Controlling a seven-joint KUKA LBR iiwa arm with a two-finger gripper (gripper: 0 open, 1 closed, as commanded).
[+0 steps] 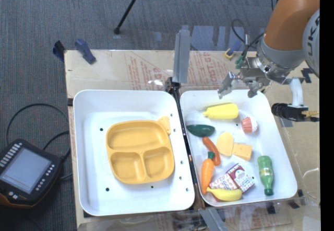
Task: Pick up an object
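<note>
In the right bin (279, 143), closest to the near rim, lies a yellow banana (225, 194), touching a red-and-white carton (239, 178) that sits just behind it. An orange carrot (207, 172) stands lengthwise at the bin's left wall, and a green bottle (265, 173) lies near the right wall, its neck pointing toward the near edge. Further in, a wedge of yellow cheese (242, 150) rests beside a pale yellow round slice (225, 143), with a small red-orange sausage (211, 149) just left of them. Behind that a dark green vegetable (201, 130) lies close to the left wall, and a pink-and-white cupcake-like piece (249, 125) sits toward the right. Nearest the far rim is a yellow mustard bottle (221, 112), lying on its side with its nozzle pointing left. The left bin (86, 115) carries a yellow divided tray (139, 151) with three compartments. Over the far rim of the right bin hangs the hand (241, 87), grey and metal, its two fingers spread apart with nothing between them, above and clear of the toys. The arm (289, 21) rises behind it toward the surface's far right corner, orange band above grey wrist.
</note>
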